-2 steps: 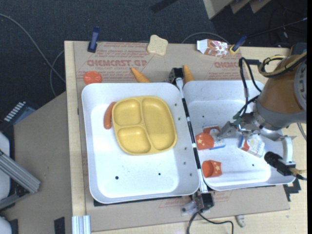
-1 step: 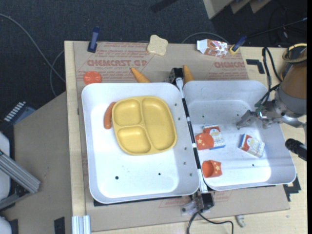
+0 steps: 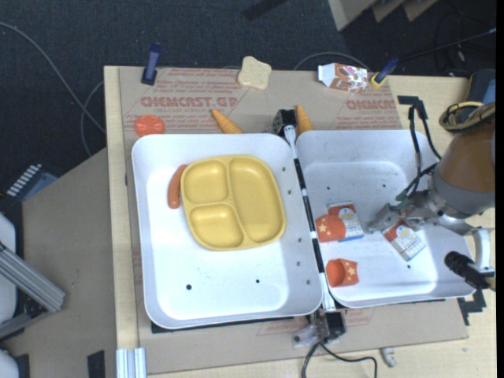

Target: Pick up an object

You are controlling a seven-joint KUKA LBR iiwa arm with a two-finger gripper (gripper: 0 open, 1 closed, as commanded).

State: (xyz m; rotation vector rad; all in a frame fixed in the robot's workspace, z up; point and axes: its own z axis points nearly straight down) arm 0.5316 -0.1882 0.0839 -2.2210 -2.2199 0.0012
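The right bin [image 3: 370, 160] holds a small white and red carton [image 3: 346, 217] with a red piece [image 3: 330, 228] against its left side. An orange-red piece [image 3: 342, 272] lies near the bin's front edge. A small white packet [image 3: 408, 243] with red print lies further right. My gripper [image 3: 391, 219] reaches in from the right, low over the bin floor between the carton and the packet, right by the packet's upper left corner. The grey wrist and orange band [image 3: 466, 172] hide the bin's right wall.
The left bin [image 3: 228, 290] carries a yellow divided plate [image 3: 232, 201] with an orange sausage [image 3: 173, 188] beside it. On the bench behind the bins lie a bread piece [image 3: 254, 72], carrots [image 3: 226, 121], a red disc [image 3: 148, 124] and a crumpled wrapper [image 3: 343, 76].
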